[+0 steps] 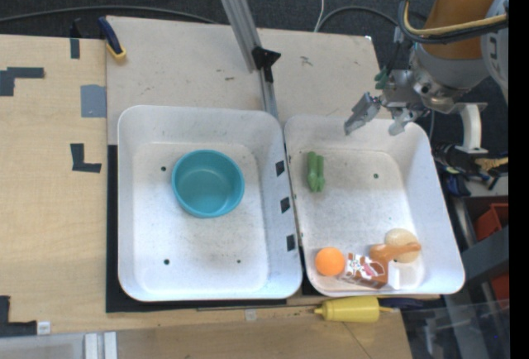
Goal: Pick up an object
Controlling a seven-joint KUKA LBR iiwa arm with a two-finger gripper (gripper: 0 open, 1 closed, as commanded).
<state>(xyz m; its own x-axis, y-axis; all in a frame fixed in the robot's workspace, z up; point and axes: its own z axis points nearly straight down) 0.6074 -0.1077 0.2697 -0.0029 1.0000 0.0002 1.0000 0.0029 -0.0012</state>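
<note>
Nearest the camera, a yellow bottle (355,309) is seen lying on the desk (182,68) just outside the right bin (438,184). Inside that bin's near corner a cluster is packed: an orange ball (330,261), a small wrapped packet (365,268), and a tan and white piece (400,250), touching one another against the rim. The ball is judged light, hard and prone to rolling; little finger room is left there. Farther up, the green object (315,170) lies alone near the bin's left wall, with open floor to its right. It is judged light and fairly stiff, best taken across its narrow width. In the left bin (132,184) a teal bowl (207,183) sits. At the far rim the pincer (377,114) hangs spread, pinching nothing.
</note>
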